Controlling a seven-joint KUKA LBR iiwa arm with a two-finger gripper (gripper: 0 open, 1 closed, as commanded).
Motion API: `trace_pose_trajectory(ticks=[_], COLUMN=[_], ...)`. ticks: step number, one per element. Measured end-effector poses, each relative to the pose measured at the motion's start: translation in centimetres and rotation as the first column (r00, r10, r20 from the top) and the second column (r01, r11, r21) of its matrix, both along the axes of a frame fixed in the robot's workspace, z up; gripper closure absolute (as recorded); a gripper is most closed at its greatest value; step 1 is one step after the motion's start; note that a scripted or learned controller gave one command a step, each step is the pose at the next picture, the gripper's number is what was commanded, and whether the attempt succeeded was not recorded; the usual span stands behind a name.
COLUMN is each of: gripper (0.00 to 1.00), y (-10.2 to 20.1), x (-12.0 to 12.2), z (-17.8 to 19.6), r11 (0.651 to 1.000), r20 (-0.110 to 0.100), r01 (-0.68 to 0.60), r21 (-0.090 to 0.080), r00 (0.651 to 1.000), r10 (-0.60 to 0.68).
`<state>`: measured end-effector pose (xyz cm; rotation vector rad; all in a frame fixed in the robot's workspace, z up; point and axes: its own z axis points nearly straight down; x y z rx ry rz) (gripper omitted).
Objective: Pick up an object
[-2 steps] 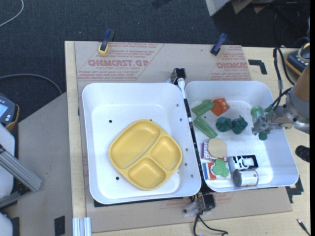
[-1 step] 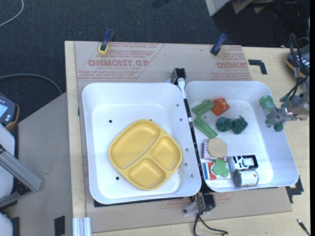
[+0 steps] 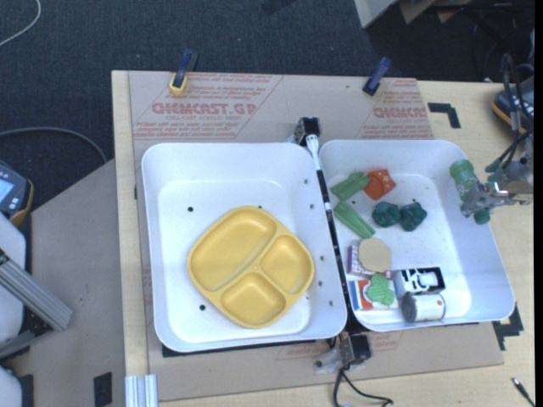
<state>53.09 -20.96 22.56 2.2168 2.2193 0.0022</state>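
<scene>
Two white bins point(image 3: 161, 227), yellow plate point(image 3: 251, 265), toys, tool point(image 3: 475, 200) at rim

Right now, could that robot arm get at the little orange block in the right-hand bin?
Probably yes. The orange block lies uncovered near the right bin's far side, green pieces beside it, nothing on top. The gripper hangs just inside that bin's right rim.

- Two white bins point(image 3: 161, 185), side by side
- One yellow divided plate point(image 3: 250, 265)
- Two green sticks point(image 3: 350, 202)
- Two dark green lumps point(image 3: 399, 215)
- One can point(image 3: 422, 307)
- Two clamps point(image 3: 181, 73) at the bench's far edge
</scene>
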Motion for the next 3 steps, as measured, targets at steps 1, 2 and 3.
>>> trace_pose_trajectory(ticks=[1,2,3], gripper=[1.00,1.00,1.00], y=[5.3,10.5,16.9], x=[0.2,0.2,-0.3], z=[1.1,-0.3,-0.1], r11=[1.000,1.000,1.000], r20=[-0.004,-0.007,-0.007], r01=[-0.005,-0.004,-0.006], r21=[0.005,0.005,0.007], r00=[1.000,1.000,1.000], r10=[0.005,0.004,0.006])
